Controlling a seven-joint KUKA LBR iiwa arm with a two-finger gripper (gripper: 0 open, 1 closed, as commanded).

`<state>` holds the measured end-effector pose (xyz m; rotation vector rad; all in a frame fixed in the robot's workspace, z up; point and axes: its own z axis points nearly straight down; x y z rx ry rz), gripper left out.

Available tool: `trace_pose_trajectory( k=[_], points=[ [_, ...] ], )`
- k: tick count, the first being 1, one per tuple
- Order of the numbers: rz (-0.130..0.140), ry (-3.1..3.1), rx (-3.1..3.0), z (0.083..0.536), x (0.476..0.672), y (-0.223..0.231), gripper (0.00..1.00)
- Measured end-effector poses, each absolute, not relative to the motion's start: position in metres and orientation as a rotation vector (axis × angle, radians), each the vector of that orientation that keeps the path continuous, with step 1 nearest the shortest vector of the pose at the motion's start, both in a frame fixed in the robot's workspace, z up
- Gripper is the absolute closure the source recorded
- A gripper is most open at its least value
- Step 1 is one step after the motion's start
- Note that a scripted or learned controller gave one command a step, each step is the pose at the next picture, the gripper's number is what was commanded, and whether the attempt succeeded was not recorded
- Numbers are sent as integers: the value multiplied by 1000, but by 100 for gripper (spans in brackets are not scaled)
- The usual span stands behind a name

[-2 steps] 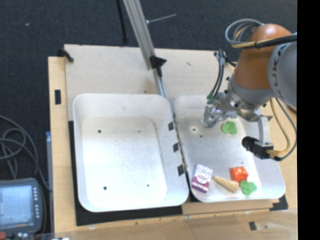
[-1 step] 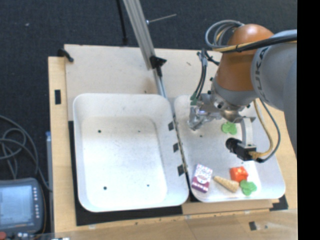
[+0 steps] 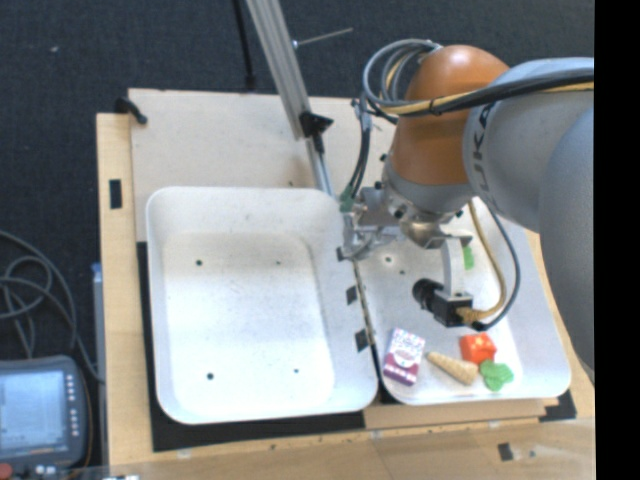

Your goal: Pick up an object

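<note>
Pick not yet achieved. The tool (image 3: 362, 236) is held above the right bin (image 3: 525, 328), near its inner rim; whether it is open or closed cannot be told. The purple box (image 3: 403, 356), cone (image 3: 455, 368), red piece (image 3: 478, 348) and green piece (image 3: 496, 374) lie untouched in the near end of that bin.

Diffuse, moderately bright overhead light: the white bin (image 3: 250, 308) left of the jaws is nearly overexposed, the orange band (image 3: 450, 73) beyond them carries a soft highlight, shadows are faint, and the whole frame is slightly soft and grainy.
</note>
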<state>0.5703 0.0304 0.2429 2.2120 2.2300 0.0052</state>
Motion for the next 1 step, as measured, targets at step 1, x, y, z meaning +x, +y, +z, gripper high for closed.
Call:
trace_pose_trajectory(
  k=[1],
  points=[
    [1,2234,2214,246,552,88,100]
  ],
)
